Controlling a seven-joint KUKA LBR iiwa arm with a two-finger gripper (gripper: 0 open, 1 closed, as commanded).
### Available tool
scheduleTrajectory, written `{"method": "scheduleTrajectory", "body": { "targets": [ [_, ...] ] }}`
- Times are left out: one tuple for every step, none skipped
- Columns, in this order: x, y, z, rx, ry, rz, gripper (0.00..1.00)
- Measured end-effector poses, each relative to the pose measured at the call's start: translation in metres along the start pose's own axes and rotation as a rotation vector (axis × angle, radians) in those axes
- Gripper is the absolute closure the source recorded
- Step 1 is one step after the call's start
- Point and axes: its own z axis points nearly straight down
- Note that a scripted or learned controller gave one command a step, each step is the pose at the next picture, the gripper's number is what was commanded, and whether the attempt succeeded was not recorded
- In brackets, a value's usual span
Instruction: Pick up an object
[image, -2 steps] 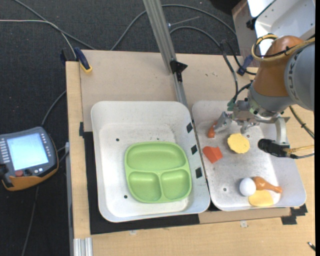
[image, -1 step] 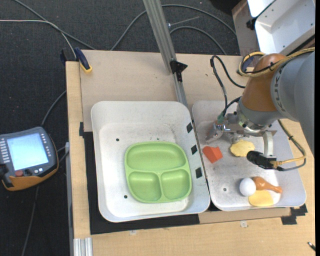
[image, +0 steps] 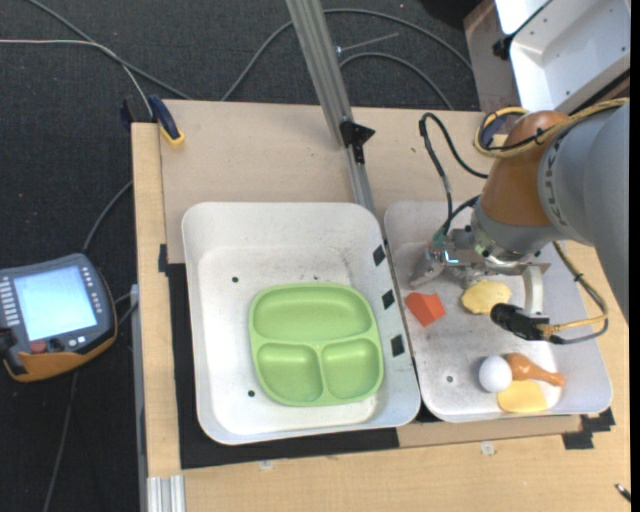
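**A:** Where's the open room in the right-hand shallow white bin (image: 440, 385)?

**B:** Mostly along its near-left part: bare white floor below the small orange block (image: 425, 308) and left of the white ball (image: 493, 373). The far half is crowded by the grey arm with its orange band (image: 520, 180), which comes in from the right and hangs over the bin's upper middle. Black cables loop around the wrist and trail across the right side of the bin.

**A:** And the gripper?

**B:** The two-finger gripper (image: 437, 262) sits low over the bin's far-left area, just above the orange block. The wrist hides most of it, so I cannot tell whether it is spread or closed, and nothing is visibly held.

**A:** How do the objects lie?

**B:** The orange block is near the bin's left wall, its long axis tilted, running from upper left to lower right. The pale yellow rounded piece (image: 486, 296) lies just right of it, under the wrist. By the near edge, the orange-and-yellow toy drumstick (image: 530, 384) lies beside the ball, its thin end pointing right.

**A:** The left bin?

**B:** The left white bin (image: 215, 300) holds a green three-compartment plastic tray (image: 316, 342), close to the near-right wall; bare floor remains on its left and far sides.

**A:** Any writing?

**B:** None legible. The handheld control pendant with a lit screen (image: 52, 315) lies on the floor left of the bench; its screen is too washed out to read.
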Motion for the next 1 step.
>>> {"method": "scheduleTrajectory", "body": {
  "targets": [
    [-0.0011, 0.0016, -0.013, -0.006, -0.003, 0.001, 1.0]
  ]
}}
